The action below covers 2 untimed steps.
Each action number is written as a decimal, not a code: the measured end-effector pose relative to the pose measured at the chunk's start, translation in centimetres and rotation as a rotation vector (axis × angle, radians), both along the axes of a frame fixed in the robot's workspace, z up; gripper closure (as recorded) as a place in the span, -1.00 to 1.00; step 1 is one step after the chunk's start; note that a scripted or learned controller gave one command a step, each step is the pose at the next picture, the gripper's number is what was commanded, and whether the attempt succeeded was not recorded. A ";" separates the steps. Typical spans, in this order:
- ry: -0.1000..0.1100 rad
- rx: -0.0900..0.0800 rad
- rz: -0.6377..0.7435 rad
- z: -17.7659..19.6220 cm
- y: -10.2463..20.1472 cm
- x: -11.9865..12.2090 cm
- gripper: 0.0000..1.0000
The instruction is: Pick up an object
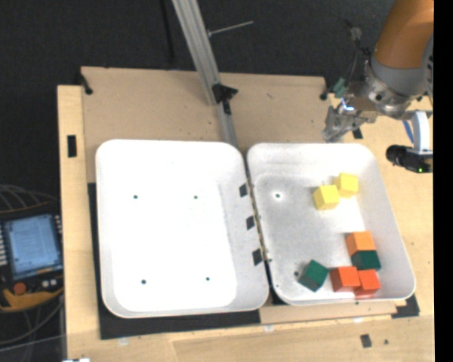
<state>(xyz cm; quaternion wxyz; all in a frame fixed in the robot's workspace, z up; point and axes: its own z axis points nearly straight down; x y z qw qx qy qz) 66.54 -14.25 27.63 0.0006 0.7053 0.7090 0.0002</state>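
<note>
Status: nothing is picked up yet; the whole task is judged to remain, namely choice of a block, descent, closure and lift.

Right bin [385,202], nearest corner, at about five o'clock in the view: an orange cluster [355,279] of blocks is lodged against the rim, with a dark green block [366,260] touching it above and a further orange block [360,241] above that. A second green block [313,275] is set just beside the cluster, toward six o'clock, tilted.

Right bin, farther half: two yellow blocks [326,196] and [348,183] are found close together, corner to corner.

Left bin [106,225], at nine o'clock: noted on the desk [151,100] beside the right bin.

Gripper [338,130], at two o'clock, beyond the far rim of the right bin: it is held above the desk, outside the bin. Whether it is wide or narrow cannot be told; nothing is seen held.

Relation: the yellow blocks are nearest, lying toward six o'clock from the gripper, apart from it; the orange and green blocks are well apart, across the bin.
</note>
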 end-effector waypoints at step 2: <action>0.004 0.002 0.001 -0.1 10.3 0.8 1.00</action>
